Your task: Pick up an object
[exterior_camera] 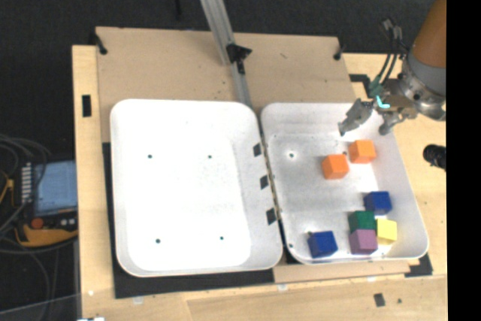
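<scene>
My gripper [371,119] hangs over the back right part of the right bin [301,131], its two grey fingers spread open with nothing between them. Just below it lies an orange block [362,151], and a second orange block [335,165] sits a little to its left. Nearer the front right corner are a blue block [378,201], a green block [362,220], a yellow block [386,229] and a purple block [363,240]. Another blue block [322,243] rests at the front of the bin.
The left bin [184,184] lies beside the right one, joined by black clips. A slanted metal rail [218,19] rises behind the bins. Cables and a box [45,195] sit off the bench at the left.
</scene>
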Available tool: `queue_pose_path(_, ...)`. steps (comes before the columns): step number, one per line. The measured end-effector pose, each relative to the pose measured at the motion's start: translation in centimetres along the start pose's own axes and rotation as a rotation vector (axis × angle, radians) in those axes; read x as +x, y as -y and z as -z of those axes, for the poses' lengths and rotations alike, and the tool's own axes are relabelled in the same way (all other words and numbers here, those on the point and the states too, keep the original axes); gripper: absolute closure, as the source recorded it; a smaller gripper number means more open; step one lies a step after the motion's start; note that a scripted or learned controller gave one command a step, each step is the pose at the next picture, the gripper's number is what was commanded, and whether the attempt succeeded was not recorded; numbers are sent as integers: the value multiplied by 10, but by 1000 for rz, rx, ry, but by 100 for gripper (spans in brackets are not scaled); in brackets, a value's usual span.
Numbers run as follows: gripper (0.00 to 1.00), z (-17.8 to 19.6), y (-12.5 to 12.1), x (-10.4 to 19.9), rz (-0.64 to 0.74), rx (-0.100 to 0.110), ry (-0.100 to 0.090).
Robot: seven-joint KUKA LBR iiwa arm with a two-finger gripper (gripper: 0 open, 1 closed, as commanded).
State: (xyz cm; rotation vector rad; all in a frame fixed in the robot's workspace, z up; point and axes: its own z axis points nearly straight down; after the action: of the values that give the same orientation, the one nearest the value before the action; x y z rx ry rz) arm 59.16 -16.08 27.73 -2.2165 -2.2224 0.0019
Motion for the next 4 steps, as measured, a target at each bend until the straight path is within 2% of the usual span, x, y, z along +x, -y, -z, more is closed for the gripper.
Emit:
queue_pose_path(1, 0, 2, -1, 0, 1, -4, 1)
queue_pose_path(4, 0, -139, 7, 12, -8, -1, 4)
